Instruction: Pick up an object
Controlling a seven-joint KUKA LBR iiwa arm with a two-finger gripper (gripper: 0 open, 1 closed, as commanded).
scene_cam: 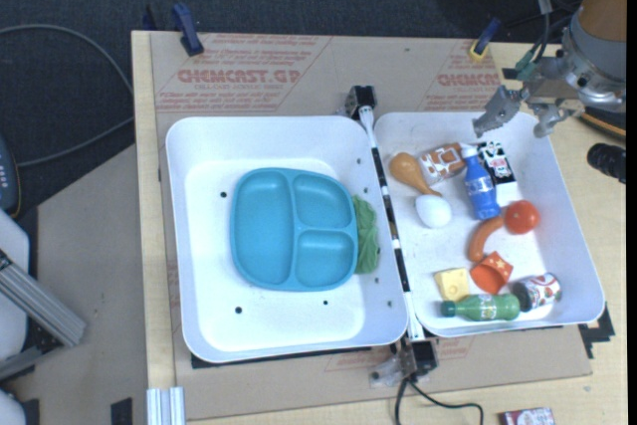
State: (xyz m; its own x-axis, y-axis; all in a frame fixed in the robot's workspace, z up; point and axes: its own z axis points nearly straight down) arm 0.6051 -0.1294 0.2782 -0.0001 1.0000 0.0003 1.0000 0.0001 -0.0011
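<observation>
Green bottle: a glossy plastic bottle with a white cap is laid on its side at the near edge of the right bin, beside a small round can with a red and white label.
Yellow block: a small cheese-like wedge is seen just left of the bottle; an orange-red angular piece is placed next to it.
Sausage: a curved, smooth orange shape is touched at its upper end by a round red tomato.
Blue bottle: a slim plastic bottle with a white cap is laid lengthwise, between a brown patterned packet and a black and white carton.
Egg: a white, smooth oval is found just below a tan drumstick shape.
Left bin: a shallow white tray with rounded corners; 1 blue plate with 3 compartments is held in it, and a green leafy piece is touching the plate's right edge.
Gripper: 2 grey metal fingers are spread wide above the far edge of the right bin; nothing is held between them.
</observation>
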